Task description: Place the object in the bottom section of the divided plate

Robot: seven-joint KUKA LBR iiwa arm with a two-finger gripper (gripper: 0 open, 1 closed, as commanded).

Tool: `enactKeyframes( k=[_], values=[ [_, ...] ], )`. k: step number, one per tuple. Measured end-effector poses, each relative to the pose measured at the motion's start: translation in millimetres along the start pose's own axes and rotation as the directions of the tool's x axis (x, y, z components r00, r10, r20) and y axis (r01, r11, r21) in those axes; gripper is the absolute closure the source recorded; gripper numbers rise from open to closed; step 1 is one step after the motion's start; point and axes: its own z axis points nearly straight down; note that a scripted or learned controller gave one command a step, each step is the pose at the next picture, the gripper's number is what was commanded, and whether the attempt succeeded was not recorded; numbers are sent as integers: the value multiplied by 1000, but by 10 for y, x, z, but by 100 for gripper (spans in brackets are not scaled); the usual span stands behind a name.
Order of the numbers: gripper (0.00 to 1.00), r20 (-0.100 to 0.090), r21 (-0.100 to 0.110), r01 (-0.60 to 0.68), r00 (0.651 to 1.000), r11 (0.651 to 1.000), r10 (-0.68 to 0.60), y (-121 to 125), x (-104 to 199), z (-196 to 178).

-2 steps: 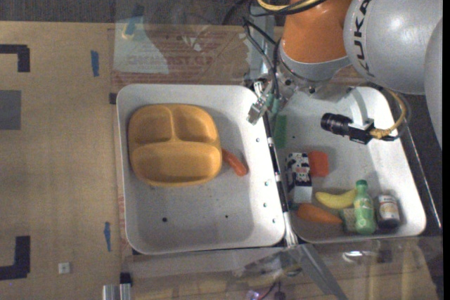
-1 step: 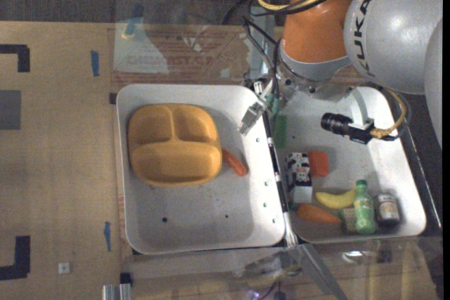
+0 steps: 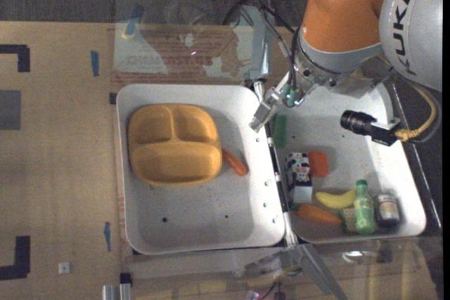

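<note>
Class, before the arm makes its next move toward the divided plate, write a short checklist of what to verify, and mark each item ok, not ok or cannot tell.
1. Divided plate sits flat in the left bin: ok.
2. Bottom section of the plate is free of items: ok.
3. Gripper holds an object: cannot tell.
4. Small carrot lies off the plate, beside its right edge: ok, not yet placed.
5. Gripper is above the plate: not ok, it hangs over the divider between the bins.
6. Right bin items lie apart from the gripper: cannot tell for the green item.
</note>
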Motion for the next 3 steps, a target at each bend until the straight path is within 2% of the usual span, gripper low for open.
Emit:
enactKeyframes(
  k=[1,2,3],
  values=[
    [0,0,0,32,999,999,-32,514,243,-1108],
    [100,5,-5,38,999,999,-38,541,261,-1225],
    [100,3,-3,81,997,997,-81,293,-103,-1384]
  ],
)
